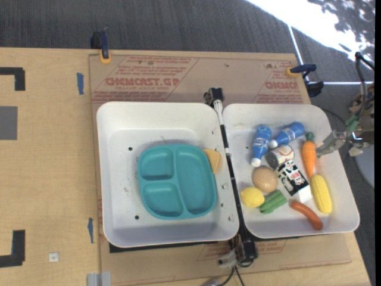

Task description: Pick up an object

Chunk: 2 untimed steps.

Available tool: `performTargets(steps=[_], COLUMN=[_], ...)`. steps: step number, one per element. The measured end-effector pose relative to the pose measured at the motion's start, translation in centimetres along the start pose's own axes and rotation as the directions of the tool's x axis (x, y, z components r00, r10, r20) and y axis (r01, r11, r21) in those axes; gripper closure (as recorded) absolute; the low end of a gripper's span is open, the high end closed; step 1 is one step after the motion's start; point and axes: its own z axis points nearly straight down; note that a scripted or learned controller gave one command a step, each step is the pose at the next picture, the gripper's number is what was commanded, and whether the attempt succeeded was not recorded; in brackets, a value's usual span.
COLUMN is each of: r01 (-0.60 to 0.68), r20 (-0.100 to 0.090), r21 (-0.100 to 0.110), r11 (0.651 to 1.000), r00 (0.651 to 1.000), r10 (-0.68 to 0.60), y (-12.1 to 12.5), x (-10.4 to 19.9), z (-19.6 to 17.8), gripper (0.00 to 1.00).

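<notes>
Everything here I place against the carrot (308, 157), the smooth orange cone with a green tuft, lying lengthwise near the right wall of the right bin (342, 222).

The brown board (178, 76) printed with red lettering lies under both bins. The left bin (113, 159), glossy white plastic with rounded corners, sits well to the carrot's left. In it rests a teal plate (177, 181), matte, with three compartments, and a pale yellow wedge (213, 159) peeks out from under the plate's right edge.

My gripper (331, 143) hangs over the right bin's rim, just right of the carrot's leafy end. It shows as thin grey metal, and whether it is spread or closed I cannot tell. Nothing shows in its hold.

The pickable toys all lie in the right bin around the carrot:
- A bumpy yellow corn cob (321, 193) lies just below it.
- A black-and-white carton (292, 177), boxy and printed, is just to its lower left.
- Two blue bottles with white caps, one (261, 143) well to its left and one (290, 133) up and to its left.
- A tan, egg-shaped potato (265, 179) is left of it, beyond the carton.
- A slim red-orange chilli (306, 214) lies further below.
- A green pod (274, 202) is down to the left.
- A round lemon (252, 198) touches the pod's left end.
- A small white ball (281, 155) sits just left of the carrot.
</notes>
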Motion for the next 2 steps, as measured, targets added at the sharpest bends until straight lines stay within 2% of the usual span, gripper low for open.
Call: performTargets(steps=[1,2], r01=[0.009,0.220], r20=[-0.001,-0.001], r21=[0.002,-0.001], r11=[1.000,0.975], r00=[1.000,0.975], r10=[-0.009,-0.220], y=[4.5,3.8], x=[1.5,2.8], z=[12.4,16.4], gripper=[0.00,0.00])
